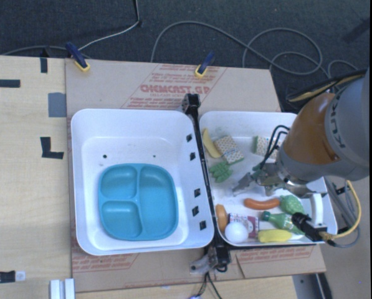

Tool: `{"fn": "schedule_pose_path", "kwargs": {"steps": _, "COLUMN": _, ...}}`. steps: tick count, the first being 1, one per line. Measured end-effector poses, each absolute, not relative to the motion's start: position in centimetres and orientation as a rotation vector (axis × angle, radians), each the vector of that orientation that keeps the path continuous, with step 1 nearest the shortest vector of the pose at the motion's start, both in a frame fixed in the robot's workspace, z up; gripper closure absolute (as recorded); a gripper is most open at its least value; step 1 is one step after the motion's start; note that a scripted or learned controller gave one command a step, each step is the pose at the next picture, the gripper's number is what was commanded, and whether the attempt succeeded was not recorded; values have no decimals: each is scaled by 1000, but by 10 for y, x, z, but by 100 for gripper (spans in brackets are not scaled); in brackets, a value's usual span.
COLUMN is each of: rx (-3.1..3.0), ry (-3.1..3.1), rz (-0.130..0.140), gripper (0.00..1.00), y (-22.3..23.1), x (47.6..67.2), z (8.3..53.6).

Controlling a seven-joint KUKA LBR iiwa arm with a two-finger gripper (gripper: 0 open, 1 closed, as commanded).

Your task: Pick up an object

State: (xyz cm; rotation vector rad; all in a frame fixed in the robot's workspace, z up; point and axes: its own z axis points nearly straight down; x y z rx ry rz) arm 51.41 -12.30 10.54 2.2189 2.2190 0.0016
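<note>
The task stands at its opening stage: nothing is lifted, and every item in the right-hand white bin [205, 118] rests on the bin floor. The grey arm with its orange band [310, 132] enters from the right of the frame and hangs over the middle of that bin.

The two-finger gripper [245, 183] sits low in the bin's centre. Its two dark fingers spread apart toward the left, one toward a green leafy toy piece [220, 170], the other lower. The gap between them reads as moderately wide and nothing lies in it; I judge the gripper open and empty. Whether a fingertip touches the floor cannot be told from this angle.

Candidate objects lie close by. An orange toy sausage [262, 202] lies just below the fingers, near but apart from them. A tan waffle-patterned block [228, 147] and a yellow banana-shaped toy [209, 144] sit at the upper left of the bin. Along the lower edge are a white egg-shaped ball [236, 232], a small orange carrot-like piece [221, 214], a yellow corn-like piece [275, 235] and a green bottle-shaped toy [281, 218].

The left-hand white bin [80, 167] holds a blue divided plastic tray [138, 202].

Remaining work, in my judgement: settle on one object, close on it and raise it clear. The sausage or the green leafy piece appears nearest.
</note>
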Motion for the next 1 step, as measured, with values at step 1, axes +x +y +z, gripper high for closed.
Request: {"fn": "schedule_pose_path", "kwargs": {"steps": 1, "rx": 2216, "ry": 2218, "rz": 5, "gripper": 0, "y": -119, "x": 486, "z": 86}}
